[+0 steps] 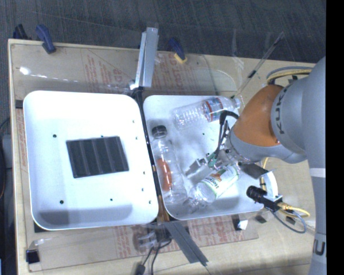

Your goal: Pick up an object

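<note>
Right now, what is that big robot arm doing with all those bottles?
The grey and orange robot arm is reaching from the right into the right bin, trying to pick something up. Its gripper is down among clear plastic bottles, just above one with a green and white label. Another bottle lies near the top of that bin, and one with an orange label lies along its left side. The left bin holds a dark ridged rectangle.

From my remote station: the arm (298, 119) covers the right bin's (160, 105) far right wall and is cut off at the frame's right. The tool (209, 162) sits low among clear bottles (215, 185); I cannot tell how its jaws stand. Bottle labels are too small to read. The tabletop's (74, 56) lower corners run out of frame.
</note>
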Robot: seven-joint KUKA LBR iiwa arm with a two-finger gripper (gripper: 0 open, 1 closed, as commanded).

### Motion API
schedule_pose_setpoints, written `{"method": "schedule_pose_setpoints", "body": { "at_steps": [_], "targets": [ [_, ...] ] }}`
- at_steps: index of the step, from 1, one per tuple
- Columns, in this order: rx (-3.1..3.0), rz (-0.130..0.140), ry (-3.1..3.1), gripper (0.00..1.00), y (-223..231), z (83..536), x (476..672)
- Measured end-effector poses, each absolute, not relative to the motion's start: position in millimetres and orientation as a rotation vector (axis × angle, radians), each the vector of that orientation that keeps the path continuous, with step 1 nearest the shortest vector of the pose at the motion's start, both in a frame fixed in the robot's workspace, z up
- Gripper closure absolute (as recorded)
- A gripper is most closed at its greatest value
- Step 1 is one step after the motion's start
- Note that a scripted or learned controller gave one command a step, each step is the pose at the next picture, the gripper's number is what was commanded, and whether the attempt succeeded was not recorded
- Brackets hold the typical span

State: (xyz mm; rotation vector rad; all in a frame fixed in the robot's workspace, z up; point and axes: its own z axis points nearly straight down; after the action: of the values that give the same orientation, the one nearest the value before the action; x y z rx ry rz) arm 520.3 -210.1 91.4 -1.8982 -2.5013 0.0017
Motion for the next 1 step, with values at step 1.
{"method": "schedule_pose_setpoints", "body": {
  "at_steps": [1],
  "targets": [
    [-1.898,0.002,-2.501,0.0,-210.1,91.4,520.3]
  ]
}}
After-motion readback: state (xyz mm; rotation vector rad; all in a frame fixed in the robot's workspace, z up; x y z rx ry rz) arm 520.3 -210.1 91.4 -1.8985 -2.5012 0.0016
